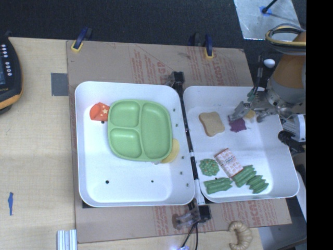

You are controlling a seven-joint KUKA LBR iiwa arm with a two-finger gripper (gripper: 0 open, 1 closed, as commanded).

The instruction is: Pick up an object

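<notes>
My gripper [248,113] hangs low over the back of the right bin [291,171], its fingers spread open with nothing between them. A small purple piece [238,125] lies just below its left fingertip [237,114], and I cannot tell whether they touch. A tan bread slice [211,123] lies to the left of that. Nearer the front are a round green vegetable [209,166], a red and white packet [229,162] and several green bean pods [251,177].
The left bin [93,181] holds a green divided plate [140,130], a red piece with a star [99,111] at its left and a yellow piece [172,151] poking out from under its right edge. A control pendant [8,77] lies far left.
</notes>
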